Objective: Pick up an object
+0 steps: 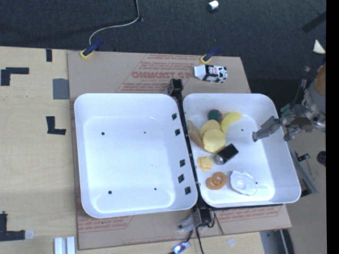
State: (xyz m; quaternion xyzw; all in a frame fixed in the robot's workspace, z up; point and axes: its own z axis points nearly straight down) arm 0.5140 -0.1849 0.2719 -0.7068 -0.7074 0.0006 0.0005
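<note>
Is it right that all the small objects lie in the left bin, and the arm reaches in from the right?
No. The camera view shows the small objects lying in the right bin. The arm does reach in from the right, with its gripper over that bin.

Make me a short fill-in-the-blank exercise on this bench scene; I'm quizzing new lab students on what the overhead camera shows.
1. All the small objects lie in the ____ bin as the camera sees it.
2. The gripper hangs over that bin's ____ side.
3. The brown ring lies just left of a crumpled ____ item.
4. The small black block touches the lower edge of a ____ lump.

Missing words: right; right; white; yellow
</note>
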